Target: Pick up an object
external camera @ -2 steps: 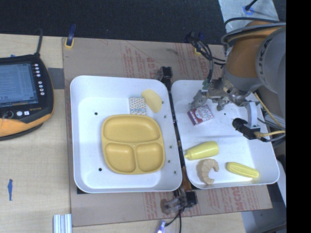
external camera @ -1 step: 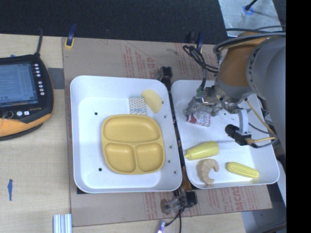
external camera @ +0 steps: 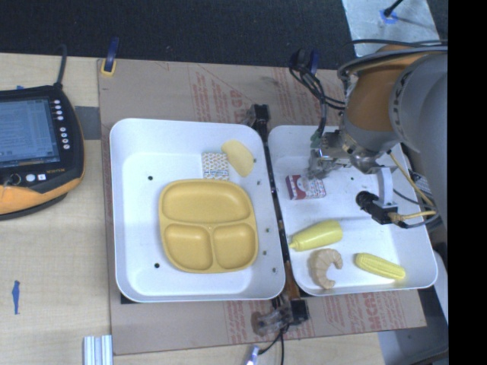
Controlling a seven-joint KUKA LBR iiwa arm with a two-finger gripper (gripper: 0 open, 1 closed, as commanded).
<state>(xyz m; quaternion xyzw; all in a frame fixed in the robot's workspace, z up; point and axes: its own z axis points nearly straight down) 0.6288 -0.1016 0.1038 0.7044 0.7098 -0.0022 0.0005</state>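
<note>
Where cardboard (external camera: 190,82) covers bench (external camera: 46,280), dark floor (external camera: 190,6), handheld screen (external camera: 34,147)

No legible text anywhere.

Faint red printing across the cardboard sheet (external camera: 228,82) under the bins, too blurred to read. Lines of text on the pendant screen (external camera: 27,134) at left, too small to make out. Red-and-white packet (external camera: 305,188) in the right bin (external camera: 415,280) with markings, unreadable.

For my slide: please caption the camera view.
End effector above red packet in right bin; yellow divided plate in left.
</note>
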